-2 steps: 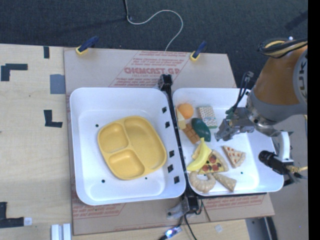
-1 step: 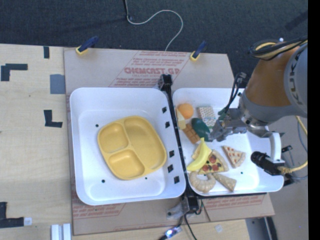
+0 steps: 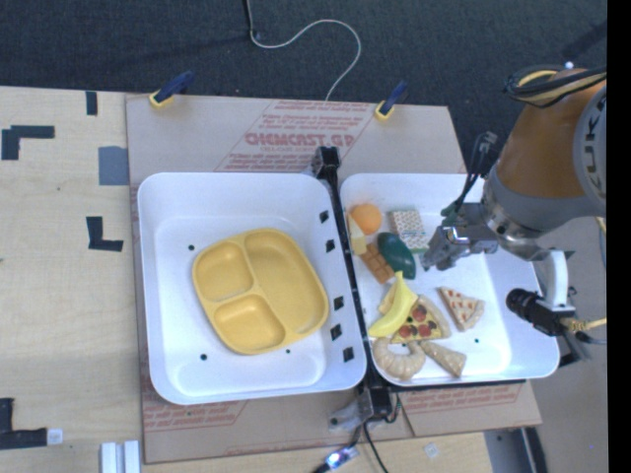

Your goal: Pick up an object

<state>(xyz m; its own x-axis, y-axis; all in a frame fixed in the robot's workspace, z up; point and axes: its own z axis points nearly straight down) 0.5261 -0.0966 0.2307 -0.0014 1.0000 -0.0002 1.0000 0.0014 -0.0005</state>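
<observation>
Two shallow white bins sit side by side on a cardboard sheet (image 3: pixel 296 136) laid over the worktop (image 3: pixel 59 294). Left bin (image 3: pixel 163 225): one item, a yellow divided plate (image 3: pixel 258 290) with three compartments, lying flat near the bin's middle. Right bin (image 3: pixel 493 358): a cluster of toy food pieces along its left half. Counted there: one orange round piece (image 3: pixel 366 216) at the top, one pale patterned block (image 3: pixel 408 229) just beside it, one dark green piece (image 3: pixel 396 254) below, one brown piece (image 3: pixel 377 264) touching the green one, one yellow banana (image 3: pixel 397 306), one pizza slice (image 3: pixel 424 321) against the banana, a second triangular slice (image 3: pixel 460 307) lying apart to the right, one ring-shaped pastry (image 3: pixel 399 362) at the bottom, and one tan wedge (image 3: pixel 445 360) next to it.

One grey arm with an orange band reaches in from the right. Its claw (image 3: pixel 441 249) hangs over the right bin, just right of the green piece and the patterned block; whether its fingers are spread or closed cannot be told, and no item is seen between them.

Two clamps with blue handles, left (image 3: pixel 171 89) and right (image 3: pixel 390 98), pin the cardboard's far edge. Red print on the cardboard is mirrored and not legible. One thin white cable (image 3: pixel 296 35) loops across the dark floor behind.
</observation>
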